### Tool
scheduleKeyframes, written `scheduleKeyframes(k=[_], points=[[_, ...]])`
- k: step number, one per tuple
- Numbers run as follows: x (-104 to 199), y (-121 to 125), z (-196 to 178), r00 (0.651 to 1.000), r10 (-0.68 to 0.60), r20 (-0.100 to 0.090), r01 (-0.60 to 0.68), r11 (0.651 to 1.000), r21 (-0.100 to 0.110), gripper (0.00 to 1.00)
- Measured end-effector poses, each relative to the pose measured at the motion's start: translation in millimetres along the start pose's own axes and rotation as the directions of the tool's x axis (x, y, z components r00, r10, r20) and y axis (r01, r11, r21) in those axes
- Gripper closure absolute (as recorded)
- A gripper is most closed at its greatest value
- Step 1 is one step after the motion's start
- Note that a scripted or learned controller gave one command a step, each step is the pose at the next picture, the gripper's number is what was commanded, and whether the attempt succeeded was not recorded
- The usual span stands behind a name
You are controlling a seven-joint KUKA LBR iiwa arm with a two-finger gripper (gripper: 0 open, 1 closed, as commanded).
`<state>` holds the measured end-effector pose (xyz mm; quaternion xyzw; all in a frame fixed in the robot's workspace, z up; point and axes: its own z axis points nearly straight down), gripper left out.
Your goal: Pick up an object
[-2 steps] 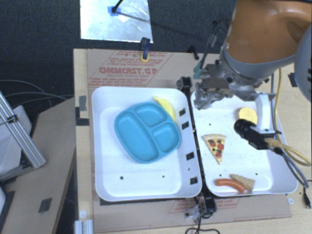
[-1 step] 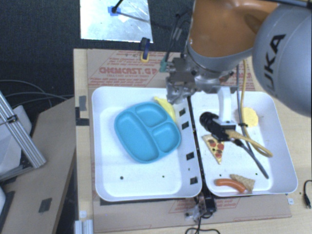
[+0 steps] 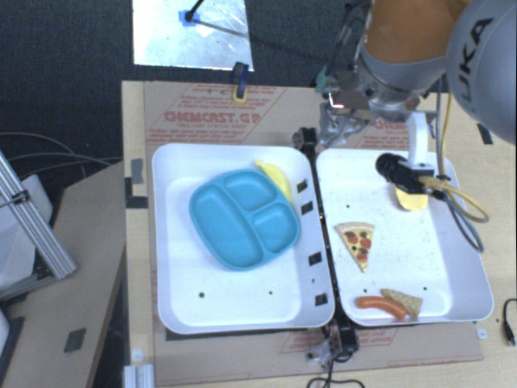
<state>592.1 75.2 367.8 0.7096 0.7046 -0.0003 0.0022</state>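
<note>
While gripper (image 3: 339, 124) hangs above bins' far edge, finger state unclear, nothing held: approach step. Next: descend into right bin (image 3: 460, 257), onto pizza (image 3: 356, 242).

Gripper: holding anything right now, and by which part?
Cannot tell. The gripper sits above the bins' far edge, its tips blurred; the pizza slice lies untouched in the right bin.
</note>
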Motion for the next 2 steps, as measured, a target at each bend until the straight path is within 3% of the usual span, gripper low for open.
scheduleKeyframes(k=[1,2], points=[[64.3,-41.7,61.3,1.0,-0.016,-0.005,0.016,1.0,0.009,1.0],[66.3,-42.9,-48.9,1.0,-0.012,-0.008,0.012,1.0,-0.012,1.0]])
